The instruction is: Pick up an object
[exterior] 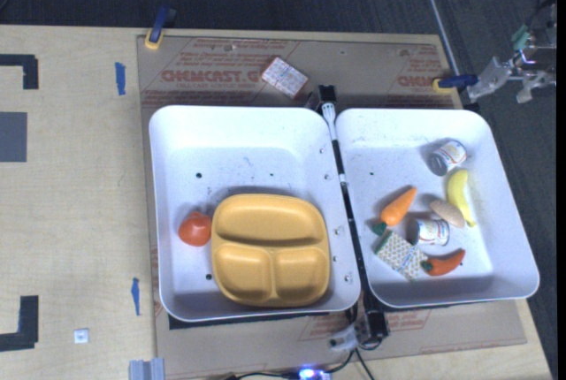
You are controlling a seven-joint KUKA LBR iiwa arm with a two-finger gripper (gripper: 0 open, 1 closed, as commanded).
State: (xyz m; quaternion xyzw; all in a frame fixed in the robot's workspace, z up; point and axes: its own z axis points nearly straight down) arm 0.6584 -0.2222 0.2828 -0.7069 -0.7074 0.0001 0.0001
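From my feed, the left bin [177, 135] carries the biggest item, a yellow compartment tray [269, 248] at its 6 o'clock, with a red tomato [195, 229] touching the tray's 9 o'clock edge. The right bin [389, 133] holds the smaller pieces: a banana [459, 195] at 3 o'clock, an orange carrot [398, 205] near centre, a can [447, 155] at 1 o'clock, a red chili [444, 262] at 5 o'clock. The gripper [522, 69] sits at the view's 2 o'clock, outside the bins; I cannot tell how it is set or whether it holds anything.
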